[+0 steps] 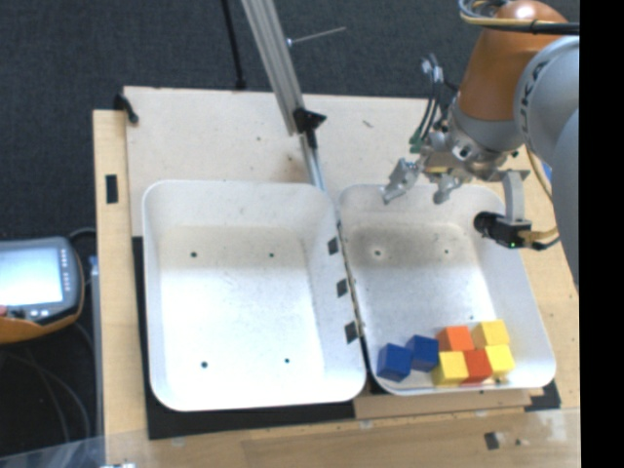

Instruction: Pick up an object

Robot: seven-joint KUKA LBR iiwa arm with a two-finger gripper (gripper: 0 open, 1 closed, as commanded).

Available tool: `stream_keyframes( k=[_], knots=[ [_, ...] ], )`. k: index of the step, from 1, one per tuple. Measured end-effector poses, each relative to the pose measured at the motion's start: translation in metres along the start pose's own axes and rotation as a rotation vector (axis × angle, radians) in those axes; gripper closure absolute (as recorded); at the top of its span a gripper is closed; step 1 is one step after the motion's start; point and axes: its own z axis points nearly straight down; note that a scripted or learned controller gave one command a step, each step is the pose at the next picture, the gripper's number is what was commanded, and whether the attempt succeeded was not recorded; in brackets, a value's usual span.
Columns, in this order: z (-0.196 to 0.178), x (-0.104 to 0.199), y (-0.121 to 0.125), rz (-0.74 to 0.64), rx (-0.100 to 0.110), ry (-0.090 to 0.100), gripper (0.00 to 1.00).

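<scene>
Gripper (420,183) hangs over the far end of the right bin (507,281), fingers spread apart w/ clear gap between them, nothing held. One finger (398,180) points down-left, the other sits to its right, both tips just above the bin's back rim area. Grey arm (546,76) w/ orange band (497,66) comes in from the right edge, wrist tilted down toward the bin; cables loop near the wrist.

Blocks all sit in the near corner of the right bin, well apart from the gripper. Two blue blocks (408,355) on the left side of the cluster, touching each other. Next to them an orange block (455,338), then a yellow block (490,333) at the far right of the back row. Front row: yellow block (451,367), red block (477,363), another yellow one (500,359) by the bin's near wall. Cluster is packed tight, blocks touching or just beside one another.

Left bin (244,291) sits beside the right one, walls touching along the middle, a few dark specks on its floor. Both bins rest on the tan worktop (195,125). Slanted metal pole (278,61) rises from behind the bins. Small screen device (37,281) off the worktop at far left.
</scene>
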Motion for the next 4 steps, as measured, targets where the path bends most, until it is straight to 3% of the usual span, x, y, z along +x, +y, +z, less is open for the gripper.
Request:
stream_keyframes(
  k=[1,2,3,4],
  knots=[
    [-0.036,-0.053,-0.062,0.011,-0.002,0.001,0.00],
    [-0.169,0.073,-0.097,-0.006,-0.012,0.005,0.00],
    [-0.232,0.076,-0.071,-0.001,-0.010,0.003,0.00],
    [-0.136,0.037,-0.132,0.010,0.008,0.002,0.00]
  ],
)
